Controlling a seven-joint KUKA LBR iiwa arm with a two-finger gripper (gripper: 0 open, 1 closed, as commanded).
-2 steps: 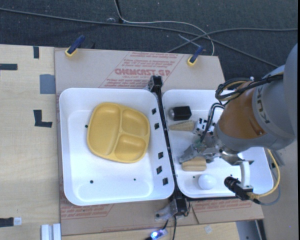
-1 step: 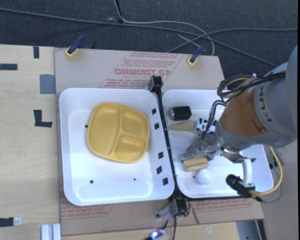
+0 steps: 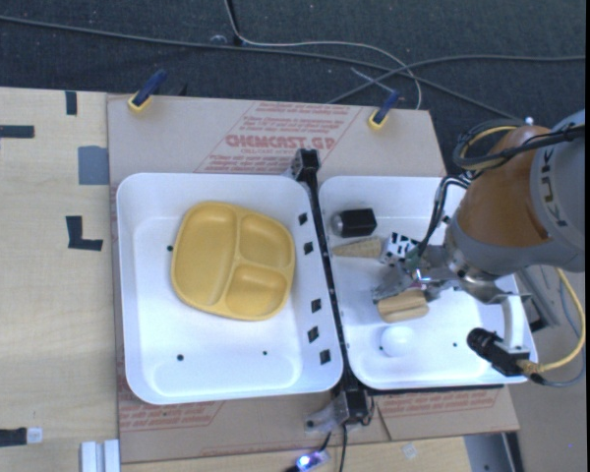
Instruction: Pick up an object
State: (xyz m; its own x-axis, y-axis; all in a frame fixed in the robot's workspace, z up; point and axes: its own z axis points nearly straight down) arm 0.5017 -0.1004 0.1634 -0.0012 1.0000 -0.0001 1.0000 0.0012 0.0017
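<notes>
Left bin (image 3: 138, 264): one yellow divided plate (image 3: 233, 260), three compartments, rounded corners, lying flat toward the bin's far half and slightly turned.

Right bin (image 3: 442, 367): five small items.
- Dark cylinder (image 3: 354, 222), black with a greyish end, on its side near the far left corner.
- Tan wooden wedge (image 3: 357, 249), long and tapered, lying just on the near side of the cylinder, pointing at the left wall.
- White die with black pips (image 3: 400, 246), at the wedge's right end, near the bin's middle.
- Tan rounded block (image 3: 402, 308), short, pale wood colour, lying flat in the middle of the bin, just below the gripper.
- White ball (image 3: 397, 339), smooth, barely distinct from the floor, beside the near edge.

Gripper (image 3: 401, 285): metal, low over the middle of the right bin, above the tan block and beside the die; whether it is apart or closed cannot be told. Arm (image 3: 511, 214) enters over the right wall.
</notes>
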